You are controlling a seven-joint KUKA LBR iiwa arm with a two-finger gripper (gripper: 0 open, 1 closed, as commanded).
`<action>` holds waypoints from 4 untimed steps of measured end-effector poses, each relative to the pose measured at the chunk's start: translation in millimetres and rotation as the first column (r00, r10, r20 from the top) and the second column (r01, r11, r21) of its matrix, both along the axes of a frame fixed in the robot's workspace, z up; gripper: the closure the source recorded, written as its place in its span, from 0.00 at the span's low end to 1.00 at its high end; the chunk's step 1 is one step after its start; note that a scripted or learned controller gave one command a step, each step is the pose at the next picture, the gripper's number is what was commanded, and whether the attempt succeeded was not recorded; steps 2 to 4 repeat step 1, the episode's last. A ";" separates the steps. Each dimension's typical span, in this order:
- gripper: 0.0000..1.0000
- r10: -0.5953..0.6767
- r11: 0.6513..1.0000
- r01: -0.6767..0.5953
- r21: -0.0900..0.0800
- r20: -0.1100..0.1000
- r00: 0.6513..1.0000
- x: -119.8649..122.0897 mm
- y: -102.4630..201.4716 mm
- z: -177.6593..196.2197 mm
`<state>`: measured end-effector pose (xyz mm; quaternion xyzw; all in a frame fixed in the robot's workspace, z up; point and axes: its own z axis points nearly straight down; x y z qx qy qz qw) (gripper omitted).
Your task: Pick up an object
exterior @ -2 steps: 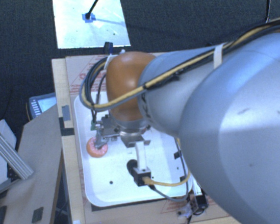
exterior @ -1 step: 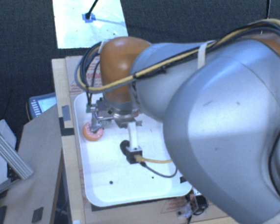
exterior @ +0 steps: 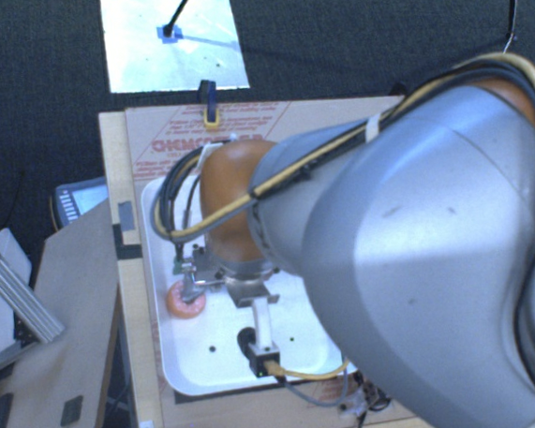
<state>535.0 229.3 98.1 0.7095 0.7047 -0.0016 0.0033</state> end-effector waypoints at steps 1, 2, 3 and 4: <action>0.00 0.002 1.000 -0.002 0.001 -0.001 1.000 1.6 0.2 0.7; 0.00 0.002 1.000 -0.002 0.001 -0.001 1.000 1.6 0.2 0.7; 0.00 0.002 1.000 -0.002 0.001 -0.001 1.000 1.6 0.2 0.7; 0.00 0.002 1.000 -0.002 0.001 -0.001 1.000 1.6 0.2 0.7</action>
